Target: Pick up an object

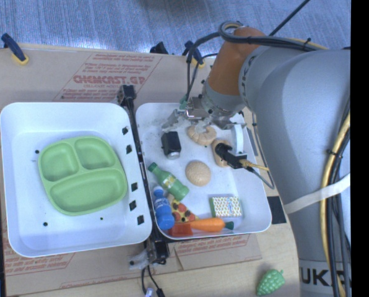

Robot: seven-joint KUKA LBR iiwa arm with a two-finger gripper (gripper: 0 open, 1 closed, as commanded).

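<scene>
While the grey arm reaches in from the right, the gripper (192,117) sits low over the far end of the right bin (262,210). Its metal tip is a small tangle at this angle; cannot tell whether it is spread or pressed together. Nothing is visibly held in it.

Nearest pickable items:
- lumpy tan pastry (202,135), just below the gripper in the view, close enough that contact cannot be ruled in or out.
- black block (171,143), lying on the bin floor just beside the tip, toward the left wall.
- tan round roll (198,172), mid-bin, apart from the gripper.

Near end of the same bin, well apart from the gripper: green bottle (169,182) lying tilted, blue bottle (163,210) against the left wall, orange carrot (207,224) along the near wall, patterned box (226,206) just above the carrot.

Left bin (11,129) holds a green divided plate (82,175), flat. A green grape bunch (270,281) lies on the bench outside both bins.
</scene>
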